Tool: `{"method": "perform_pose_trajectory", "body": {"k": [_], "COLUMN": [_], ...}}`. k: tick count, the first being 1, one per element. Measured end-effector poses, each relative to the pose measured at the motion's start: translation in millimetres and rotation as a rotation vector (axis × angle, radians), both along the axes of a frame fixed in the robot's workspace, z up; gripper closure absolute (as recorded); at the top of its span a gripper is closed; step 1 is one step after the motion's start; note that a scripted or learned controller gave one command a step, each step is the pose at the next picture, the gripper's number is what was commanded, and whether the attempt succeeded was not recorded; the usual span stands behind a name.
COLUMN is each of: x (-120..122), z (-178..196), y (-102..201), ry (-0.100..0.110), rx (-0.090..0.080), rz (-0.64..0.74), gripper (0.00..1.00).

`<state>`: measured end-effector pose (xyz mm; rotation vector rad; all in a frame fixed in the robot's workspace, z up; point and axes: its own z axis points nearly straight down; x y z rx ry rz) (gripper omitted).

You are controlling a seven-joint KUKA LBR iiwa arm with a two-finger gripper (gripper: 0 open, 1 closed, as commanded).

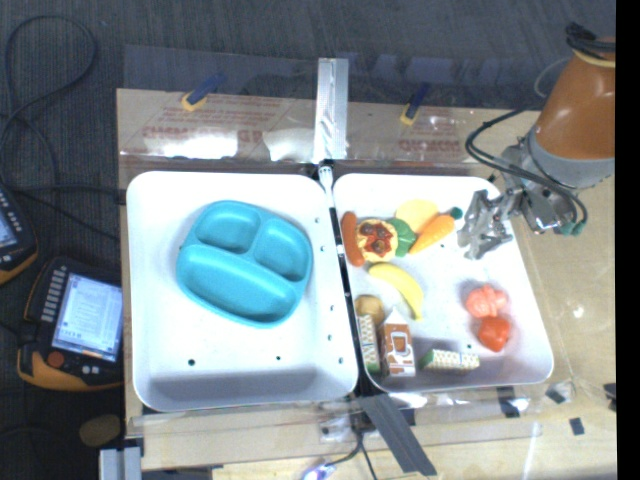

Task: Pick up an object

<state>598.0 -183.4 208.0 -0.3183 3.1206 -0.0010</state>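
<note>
One gripper, finger state impossible to tell, hovers empty over the right bin; next, descend onto the carrot just beside it.

Glossy blue plastic tray; smooth white plastic bins.

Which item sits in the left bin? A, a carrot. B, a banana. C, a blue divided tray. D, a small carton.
C: the blue divided tray lies alone in the left bin, while the banana, carrot and small carton all lie in the right bin.
</note>
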Motion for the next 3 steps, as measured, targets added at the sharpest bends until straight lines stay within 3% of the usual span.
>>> {"method": "perform_pose_trajectory", "body": {"k": [1,2,3], "x": [5,-15,26], "z": [-116,30,-117], "y": [-39,-40,-40], "ry": [-0.011,0.000,-0.011], "rx": [-0.006,-0.002,-0.003], "rz": [0.013,0.113,0.052], "gripper": [1.00,1.00,1.00]}}
